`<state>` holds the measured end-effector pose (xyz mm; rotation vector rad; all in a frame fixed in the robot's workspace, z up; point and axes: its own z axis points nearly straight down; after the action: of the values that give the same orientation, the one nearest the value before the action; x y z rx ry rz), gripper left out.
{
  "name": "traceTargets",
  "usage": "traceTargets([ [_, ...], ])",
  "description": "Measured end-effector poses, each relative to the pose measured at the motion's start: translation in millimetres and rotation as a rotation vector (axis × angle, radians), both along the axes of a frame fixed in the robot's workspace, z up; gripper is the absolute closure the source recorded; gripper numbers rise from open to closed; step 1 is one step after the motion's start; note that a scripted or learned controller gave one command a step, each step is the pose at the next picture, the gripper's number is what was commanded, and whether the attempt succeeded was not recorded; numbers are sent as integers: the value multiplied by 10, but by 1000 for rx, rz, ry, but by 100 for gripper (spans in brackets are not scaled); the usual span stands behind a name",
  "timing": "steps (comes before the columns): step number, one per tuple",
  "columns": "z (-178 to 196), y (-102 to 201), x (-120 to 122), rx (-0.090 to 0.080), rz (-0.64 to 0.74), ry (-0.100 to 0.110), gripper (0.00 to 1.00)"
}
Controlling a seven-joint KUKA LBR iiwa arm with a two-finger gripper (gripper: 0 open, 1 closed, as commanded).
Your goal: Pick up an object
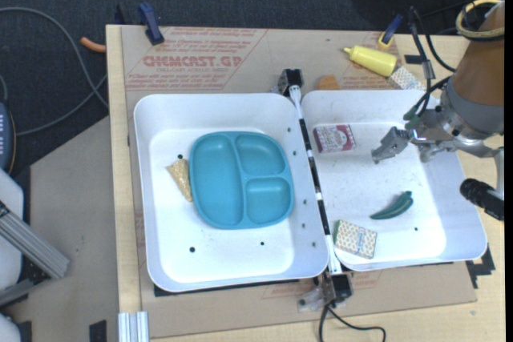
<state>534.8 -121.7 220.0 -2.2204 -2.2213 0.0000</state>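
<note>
The right bin (449, 248) holds a dark green pepper-shaped object (393, 206), a small red-and-white box (333, 138) at its far left corner, and a patterned square packet (355, 239) at its near left corner. My gripper (405, 151) hangs over the far middle of this bin, open, with nothing between its fingers. It is right of the box and above the green object, apart from both. The left bin (160, 252) holds a teal divided plate (241, 178) with a tan textured piece (181, 177) against the plate's left edge.
A yellow object (371, 58) lies on the bench behind the right bin. Blue clamps (150, 20) (390, 30) sit at the board's far edge. A black clip (291, 80) joins the bins at the back, and another (337, 284) at the front.
</note>
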Motion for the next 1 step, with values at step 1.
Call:
traceTargets([
  [1,-559,-497,2,0,-2,1,0],
])
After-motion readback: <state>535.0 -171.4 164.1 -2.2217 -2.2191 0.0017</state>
